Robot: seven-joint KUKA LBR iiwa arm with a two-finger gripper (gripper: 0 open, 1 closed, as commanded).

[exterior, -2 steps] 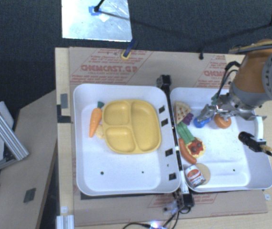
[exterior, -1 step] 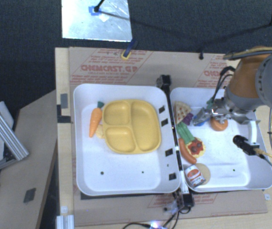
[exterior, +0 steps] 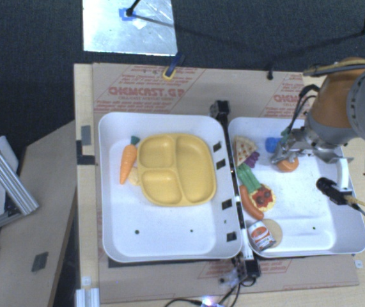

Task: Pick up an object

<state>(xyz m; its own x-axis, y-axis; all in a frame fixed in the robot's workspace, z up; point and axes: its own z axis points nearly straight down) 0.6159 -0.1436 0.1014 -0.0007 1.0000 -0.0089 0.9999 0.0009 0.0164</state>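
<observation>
In the camera view the grey arm [exterior: 355, 107] with its orange band reaches in from the right over the right bin [exterior: 316, 235], and its gripper [exterior: 286, 153] is lowered at the far part of that bin, right on top of a small orange object [exterior: 289, 165]. Whether the claw is spread, narrowed or closed on the orange object cannot be told; the gripper's body covers the object's upper side, and only its near edge peeks out below. Just left of the gripper lies a blue object [exterior: 271, 144], and further left, by the bin's left wall, a toy pizza slice [exterior: 245, 149]. Nearer along that wall lie a green toy [exterior: 248, 178], a small toy pizza with red topping [exterior: 262, 197] touching a toy sausage [exterior: 251, 204], and, at the near left corner, a can [exterior: 261, 235] on its side next to a tan disc [exterior: 275, 229]. The left bin [exterior: 124, 235] holds a yellow divided plate [exterior: 172, 169] at its middle, with a toy carrot [exterior: 127, 161] just left of the plate, pointing toward the near side.
</observation>
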